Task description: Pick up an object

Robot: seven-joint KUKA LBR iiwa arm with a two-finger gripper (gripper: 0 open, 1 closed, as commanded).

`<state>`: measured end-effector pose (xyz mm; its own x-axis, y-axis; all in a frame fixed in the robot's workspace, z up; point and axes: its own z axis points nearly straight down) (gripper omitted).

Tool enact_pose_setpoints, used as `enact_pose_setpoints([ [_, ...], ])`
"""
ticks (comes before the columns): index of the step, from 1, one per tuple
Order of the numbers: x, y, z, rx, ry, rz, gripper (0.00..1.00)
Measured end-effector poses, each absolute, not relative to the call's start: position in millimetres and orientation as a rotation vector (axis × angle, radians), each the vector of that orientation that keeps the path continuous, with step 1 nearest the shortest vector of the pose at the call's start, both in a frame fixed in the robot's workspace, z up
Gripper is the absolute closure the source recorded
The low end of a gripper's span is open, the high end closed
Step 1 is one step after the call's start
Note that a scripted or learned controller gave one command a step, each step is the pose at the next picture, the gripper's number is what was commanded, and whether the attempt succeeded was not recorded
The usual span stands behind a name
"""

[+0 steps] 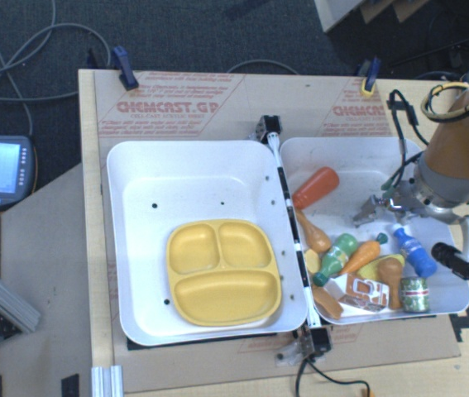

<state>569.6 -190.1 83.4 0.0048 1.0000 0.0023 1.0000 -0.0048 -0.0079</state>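
1. My gripper [376,208] hangs low over the right bin [342,151], near its far right side. I cannot tell whether it is open or closed, and I see nothing held in it.
2. The nearest pickable thing is the blue bottle [413,251], just beside my gripper on the near side, lying tilted among the clutter.
3. I judge it light, stiff and smooth, so likely slippery; I would take it across the middle of its body, not the narrow cap end.
4. The carrot [360,256] lies just left of the bottle, the small can [414,294] close below it. Both crowd the approach.
5. The red cylinder [315,186] lies apart at the bin's far left, with open floor around it.
6. The yellow tray [222,271] sits in the left bin [135,180], well apart from my gripper.
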Motion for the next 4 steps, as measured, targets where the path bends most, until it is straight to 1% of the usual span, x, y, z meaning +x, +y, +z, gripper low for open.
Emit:
enact_pose_setpoints([
  [1,671.4,-132,86,-2.217,-2.236,-0.01,0.0],
  [2,559.1,-183,84,-2.224,-2.209,0.007,0.0],
  [3,503.3,-131,84,-2.217,-2.217,0.002,0.0],
  [4,506.9,-133,95,-2.225,-2.221,-0.003,1.0],
])
